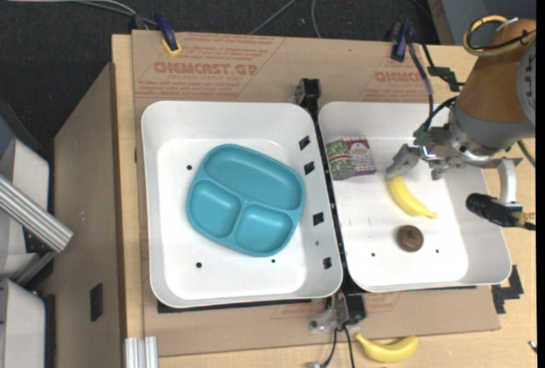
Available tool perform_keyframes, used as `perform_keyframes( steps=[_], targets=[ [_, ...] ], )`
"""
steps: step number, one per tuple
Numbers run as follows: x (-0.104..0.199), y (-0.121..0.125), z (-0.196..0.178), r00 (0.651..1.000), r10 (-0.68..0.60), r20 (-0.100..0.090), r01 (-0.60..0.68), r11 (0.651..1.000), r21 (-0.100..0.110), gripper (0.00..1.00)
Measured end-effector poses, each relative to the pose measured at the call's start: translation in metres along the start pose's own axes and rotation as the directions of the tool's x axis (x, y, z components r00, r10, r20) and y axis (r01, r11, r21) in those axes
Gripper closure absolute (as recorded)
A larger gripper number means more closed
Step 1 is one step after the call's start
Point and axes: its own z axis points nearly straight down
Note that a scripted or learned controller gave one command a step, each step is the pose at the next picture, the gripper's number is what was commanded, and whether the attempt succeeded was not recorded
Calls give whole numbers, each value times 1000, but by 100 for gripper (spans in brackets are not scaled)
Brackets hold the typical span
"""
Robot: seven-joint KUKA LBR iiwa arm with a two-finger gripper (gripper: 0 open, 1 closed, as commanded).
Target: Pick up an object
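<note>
Tool over right bin, fingers spread, grasping nothing. Banana lies just near-left of it, long axis running far-left to near-right. You shift slightly near, descend.

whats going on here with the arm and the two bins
A grey and orange robot arm reaches in from the right over the right bin, its end effector hovering just above the top end of a banana. Nothing sits between its fingers, so no object has been picked up yet. That bin also holds a small printed packet and a small brown round object. The left bin holds a blue divided plate. A second banana lies outside the bins at the bench's front edge.
</note>
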Motion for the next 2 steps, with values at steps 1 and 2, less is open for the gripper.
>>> perform_keyframes(
  steps=[1, 2],
  targets=[
    [1, 0, 53, 1000, 2, -1, -2, 1000, 1, 0],
    [1, 1, 38, 1000, 2, 0, -2, 1000, -5, 100]
  ],
)
